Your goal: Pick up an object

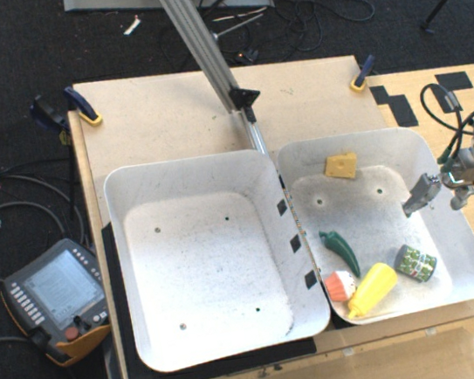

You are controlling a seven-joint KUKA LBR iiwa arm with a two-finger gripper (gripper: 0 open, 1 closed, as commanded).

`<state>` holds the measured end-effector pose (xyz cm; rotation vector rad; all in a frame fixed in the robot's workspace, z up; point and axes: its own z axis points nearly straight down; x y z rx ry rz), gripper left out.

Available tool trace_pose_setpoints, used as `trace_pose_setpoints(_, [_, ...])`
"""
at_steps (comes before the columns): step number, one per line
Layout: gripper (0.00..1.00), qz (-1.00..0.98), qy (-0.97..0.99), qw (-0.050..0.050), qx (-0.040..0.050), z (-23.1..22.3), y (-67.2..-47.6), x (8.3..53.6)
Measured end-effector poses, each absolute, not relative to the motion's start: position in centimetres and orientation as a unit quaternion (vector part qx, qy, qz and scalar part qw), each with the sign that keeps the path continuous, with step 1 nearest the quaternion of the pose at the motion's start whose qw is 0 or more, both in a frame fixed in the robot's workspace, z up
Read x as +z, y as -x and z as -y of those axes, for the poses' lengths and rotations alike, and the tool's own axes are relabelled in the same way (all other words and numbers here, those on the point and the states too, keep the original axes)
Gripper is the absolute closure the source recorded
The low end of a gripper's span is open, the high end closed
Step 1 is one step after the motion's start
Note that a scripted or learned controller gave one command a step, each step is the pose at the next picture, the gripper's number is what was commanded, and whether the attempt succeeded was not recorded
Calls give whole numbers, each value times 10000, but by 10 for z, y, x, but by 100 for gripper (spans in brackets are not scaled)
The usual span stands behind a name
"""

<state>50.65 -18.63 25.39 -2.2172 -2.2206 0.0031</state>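
Note:
The right bin [454,222] holds several small objects. A yellow cheese-like wedge [341,166] lies near its far wall. A green pepper [341,251] sits mid-bin, with a red and white piece [339,284] and a yellow bottle-shaped object [373,288] at the front edge. A green can [416,262] lies on its side at the front right. My gripper [439,195] hangs over the right side of this bin, above and behind the can. It is open with nothing between its fingers.
The left bin [133,200] stands beside the right one, sharing a middle rim. A slanted metal pole [202,44] rises from the bench behind the bins. Orange clamps [90,118] hold the board's back corners. A teach pendant [54,295] lies on the floor at left.

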Motion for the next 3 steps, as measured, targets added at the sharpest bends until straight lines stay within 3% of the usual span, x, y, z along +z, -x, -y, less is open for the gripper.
trace_pose_setpoints(1, [0, 7073, 7069, 3, 1, 186, -507, 256])
trace_pose_setpoints(3, [0, 7069, 7073, 22, 11, 175, -509, 166])
